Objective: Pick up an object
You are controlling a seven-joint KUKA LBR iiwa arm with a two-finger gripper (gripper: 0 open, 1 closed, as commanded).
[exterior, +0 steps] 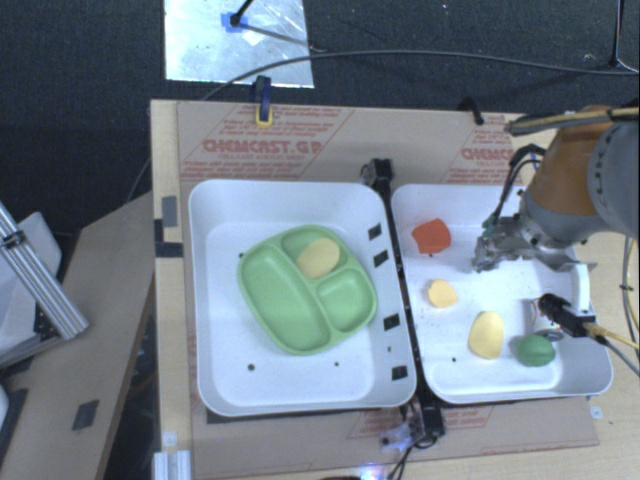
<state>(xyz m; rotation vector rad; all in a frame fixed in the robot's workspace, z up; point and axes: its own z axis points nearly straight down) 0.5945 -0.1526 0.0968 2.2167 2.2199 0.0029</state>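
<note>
Whether the fingers point(484, 256) are spread or pressed together cannot be told as they hang low over the right bin point(455, 383), empty, just right of the orange-red piece point(432, 236), with the larger yellow piece point(487, 335), green piece point(535, 350) and small yellow piece point(442, 293) nearby.

Left bin point(215, 268): showing white, holding a pale green divided plate point(300, 303) bearing a yellow lump point(319, 258). Right bin point(455, 373): showing white, carrying an orange-red piece point(432, 236), a small yellow piece point(442, 293), a larger yellow piece point(486, 335) and a green piece point(535, 349). Arm point(585, 178): appearing grey with an orange band. Backing board point(300, 138): showing tan with red lettering.
</note>
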